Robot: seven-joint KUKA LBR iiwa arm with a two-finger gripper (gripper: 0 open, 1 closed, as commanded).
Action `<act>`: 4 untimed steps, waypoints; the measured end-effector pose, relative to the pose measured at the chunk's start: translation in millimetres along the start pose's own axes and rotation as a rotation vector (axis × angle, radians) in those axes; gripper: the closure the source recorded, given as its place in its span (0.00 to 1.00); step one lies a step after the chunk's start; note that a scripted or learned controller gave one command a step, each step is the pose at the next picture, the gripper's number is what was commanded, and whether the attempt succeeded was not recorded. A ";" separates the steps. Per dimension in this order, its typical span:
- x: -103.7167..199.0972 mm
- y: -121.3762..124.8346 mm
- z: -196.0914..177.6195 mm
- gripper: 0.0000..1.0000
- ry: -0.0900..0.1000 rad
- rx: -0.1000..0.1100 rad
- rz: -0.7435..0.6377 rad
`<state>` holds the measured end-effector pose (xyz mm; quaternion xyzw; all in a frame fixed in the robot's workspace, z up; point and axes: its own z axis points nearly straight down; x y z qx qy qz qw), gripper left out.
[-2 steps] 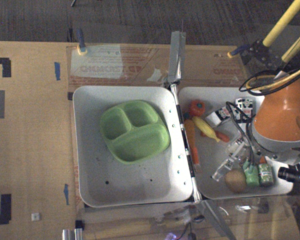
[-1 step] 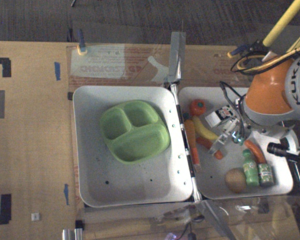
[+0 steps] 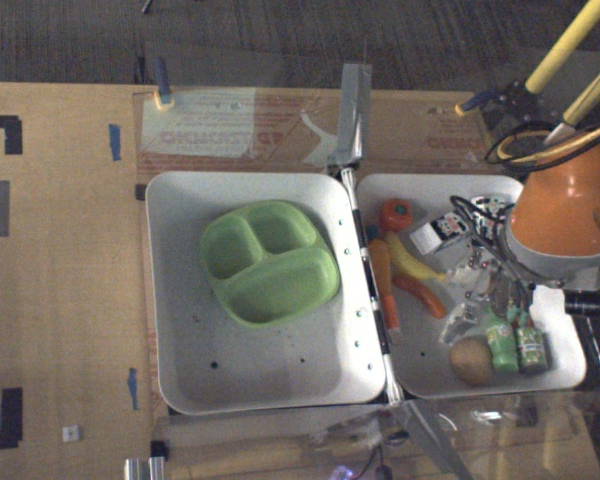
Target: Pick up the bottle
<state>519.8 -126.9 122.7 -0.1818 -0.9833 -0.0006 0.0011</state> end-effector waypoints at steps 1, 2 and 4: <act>30.9 -34.0 12.0 0.00 0.001 0.000 -0.138; 30.7 -33.1 2.6 1.00 -0.001 -0.002 -0.136; 56.6 35.4 -101.3 0.00 -0.003 0.000 0.034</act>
